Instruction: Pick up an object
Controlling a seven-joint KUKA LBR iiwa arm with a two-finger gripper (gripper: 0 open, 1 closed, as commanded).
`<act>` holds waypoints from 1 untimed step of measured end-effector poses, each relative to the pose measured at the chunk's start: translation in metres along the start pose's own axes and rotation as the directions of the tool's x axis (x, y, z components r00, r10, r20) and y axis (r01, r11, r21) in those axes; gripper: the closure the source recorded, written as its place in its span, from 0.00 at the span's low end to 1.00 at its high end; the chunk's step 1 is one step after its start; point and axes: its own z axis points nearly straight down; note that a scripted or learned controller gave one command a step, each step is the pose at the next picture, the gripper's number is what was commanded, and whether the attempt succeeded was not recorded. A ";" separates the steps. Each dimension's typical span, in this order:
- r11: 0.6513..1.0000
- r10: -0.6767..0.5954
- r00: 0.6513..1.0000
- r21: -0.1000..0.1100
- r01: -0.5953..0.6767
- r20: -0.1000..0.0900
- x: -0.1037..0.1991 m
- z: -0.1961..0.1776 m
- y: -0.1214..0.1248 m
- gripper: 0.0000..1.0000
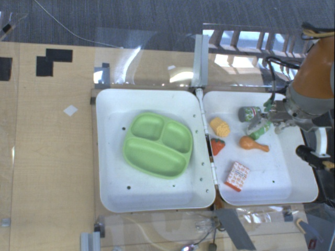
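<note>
we see the pincer (266, 120) low over the upper part of the right bin (293, 190), carried by the grey arm (314, 82) with its orange band that comes in from the right edge; we cannot tell whether it is apart or together, as the wrist hides most of it

right at the pincer lies a green object (259, 131), tilted, and we cannot tell whether it is gripped or merely beside the tip; just to the left of the pincer, touching or nearly touching it, lies a grey-green can (249, 113) on its side

a little below the pincer, towards the bottom of the view, rests an orange pear-shaped toy (253, 144) with its narrow end pointing right; further left of the pincer sits a yellow corn piece (220, 127), and below that a red strawberry-like toy (218, 146) against the divider between the bins

well below the pincer, near the bottom of the right bin, lies a small red-and-white patterned box (237, 176), tilted

far to the left of the pincer, in the left bin (112, 192), sits a green divided plate (158, 145) with three compartments

both bins rest on the pale wooden surface (47, 156), which carries black marks (52, 60) at its far left
</note>
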 end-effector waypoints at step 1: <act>1.000 -0.002 1.000 0.000 0.002 0.001 -0.029 0.090 0.073 0.00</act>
